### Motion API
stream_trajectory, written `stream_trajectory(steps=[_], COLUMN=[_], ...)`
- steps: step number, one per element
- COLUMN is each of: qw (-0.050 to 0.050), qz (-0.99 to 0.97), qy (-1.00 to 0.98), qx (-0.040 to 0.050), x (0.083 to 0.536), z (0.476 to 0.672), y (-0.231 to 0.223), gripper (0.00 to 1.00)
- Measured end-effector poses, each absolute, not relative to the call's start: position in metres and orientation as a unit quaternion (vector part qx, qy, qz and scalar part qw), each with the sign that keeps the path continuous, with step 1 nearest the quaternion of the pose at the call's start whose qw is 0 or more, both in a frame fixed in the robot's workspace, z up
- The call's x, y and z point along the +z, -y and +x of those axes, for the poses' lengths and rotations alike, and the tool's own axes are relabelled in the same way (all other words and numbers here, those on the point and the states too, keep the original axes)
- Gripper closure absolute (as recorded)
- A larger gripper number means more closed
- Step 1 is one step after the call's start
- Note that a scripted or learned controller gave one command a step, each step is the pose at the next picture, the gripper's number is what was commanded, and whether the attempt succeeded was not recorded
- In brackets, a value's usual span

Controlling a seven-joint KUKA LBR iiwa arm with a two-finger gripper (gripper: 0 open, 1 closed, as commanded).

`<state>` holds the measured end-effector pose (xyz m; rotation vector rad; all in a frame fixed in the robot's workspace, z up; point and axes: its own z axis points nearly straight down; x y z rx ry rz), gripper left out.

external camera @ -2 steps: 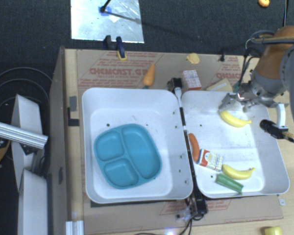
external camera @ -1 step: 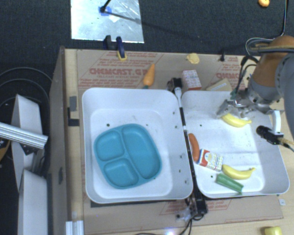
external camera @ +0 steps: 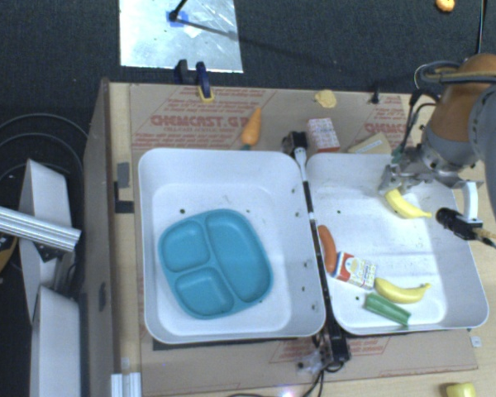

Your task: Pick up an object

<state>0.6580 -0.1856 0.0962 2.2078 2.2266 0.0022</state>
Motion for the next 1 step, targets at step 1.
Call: stream_trajectory(steps=[1], qw=[0.002], qz=[0.703], qy=[-0.711], qx=[0.0034], x=[0.1900], z=[0.6707], y=[0.0737], gripper=[1.00])
